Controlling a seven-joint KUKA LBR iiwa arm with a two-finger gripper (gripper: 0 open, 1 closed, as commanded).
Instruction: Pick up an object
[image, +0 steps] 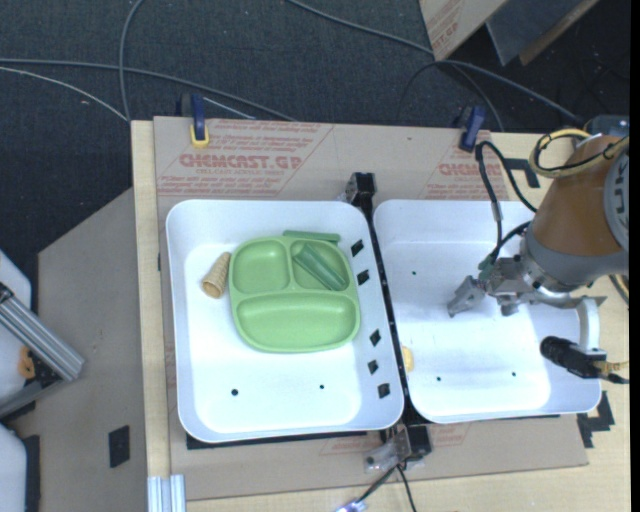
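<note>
Over in the right bin (440, 385), hand (483, 298) open, holding nothing; green plate (295, 300) and cone (215, 274) well apart, left bin (200, 400).

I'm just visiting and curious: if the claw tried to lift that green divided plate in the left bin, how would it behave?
The green plate looks like rigid moulded plastic, so it probably stays stiff and fairly light. It is wide and flat with smooth rounded edges, so two fingers may slip off its rim. Gripped at one edge, it would likely tilt.
</note>
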